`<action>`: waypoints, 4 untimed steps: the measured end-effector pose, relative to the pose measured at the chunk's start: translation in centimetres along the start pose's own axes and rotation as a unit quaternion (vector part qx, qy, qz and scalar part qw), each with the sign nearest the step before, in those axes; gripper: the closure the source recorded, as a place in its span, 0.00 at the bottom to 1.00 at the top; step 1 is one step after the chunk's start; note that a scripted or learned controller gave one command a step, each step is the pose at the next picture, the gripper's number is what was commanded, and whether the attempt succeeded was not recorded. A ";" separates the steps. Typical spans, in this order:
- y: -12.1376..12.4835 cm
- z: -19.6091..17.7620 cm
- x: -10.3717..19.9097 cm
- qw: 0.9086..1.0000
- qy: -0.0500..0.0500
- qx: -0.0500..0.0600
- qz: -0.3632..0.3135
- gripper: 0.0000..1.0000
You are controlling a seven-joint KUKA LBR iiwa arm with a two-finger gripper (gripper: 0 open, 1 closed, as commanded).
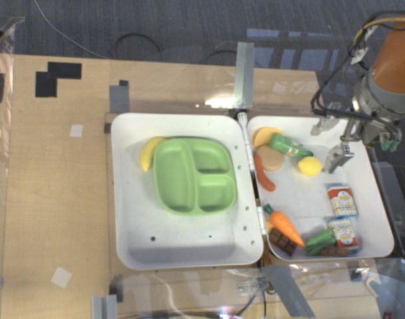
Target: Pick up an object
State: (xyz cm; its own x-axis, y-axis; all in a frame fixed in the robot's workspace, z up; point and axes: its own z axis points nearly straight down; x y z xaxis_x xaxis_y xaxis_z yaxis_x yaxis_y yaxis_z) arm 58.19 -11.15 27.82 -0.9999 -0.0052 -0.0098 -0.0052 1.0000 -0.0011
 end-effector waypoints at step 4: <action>-1.1 18.9 -6.3 0.995 -0.002 0.000 -0.101 0.00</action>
